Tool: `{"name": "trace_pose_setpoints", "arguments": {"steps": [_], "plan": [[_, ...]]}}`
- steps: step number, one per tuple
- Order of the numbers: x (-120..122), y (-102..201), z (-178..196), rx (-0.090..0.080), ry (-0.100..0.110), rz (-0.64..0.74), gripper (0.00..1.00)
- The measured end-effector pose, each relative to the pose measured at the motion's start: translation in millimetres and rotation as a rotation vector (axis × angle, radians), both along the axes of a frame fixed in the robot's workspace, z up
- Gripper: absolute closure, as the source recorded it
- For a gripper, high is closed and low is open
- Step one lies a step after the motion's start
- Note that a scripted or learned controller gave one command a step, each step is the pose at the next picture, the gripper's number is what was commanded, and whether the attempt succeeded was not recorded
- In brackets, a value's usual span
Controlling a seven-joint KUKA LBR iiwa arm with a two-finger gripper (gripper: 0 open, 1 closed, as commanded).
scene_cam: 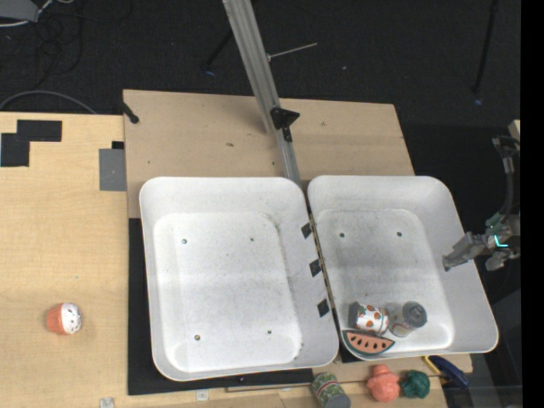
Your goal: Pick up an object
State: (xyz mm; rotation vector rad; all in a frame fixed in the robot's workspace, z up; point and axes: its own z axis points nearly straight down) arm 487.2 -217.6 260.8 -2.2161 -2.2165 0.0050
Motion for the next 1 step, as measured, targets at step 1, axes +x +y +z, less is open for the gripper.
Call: {"name": "trace_pose_setpoints", "arguments": {"steps": [1], "plan": [[0.8,-0.3,2.2,-0.001,-0.005,-0.001,0.0]]}}
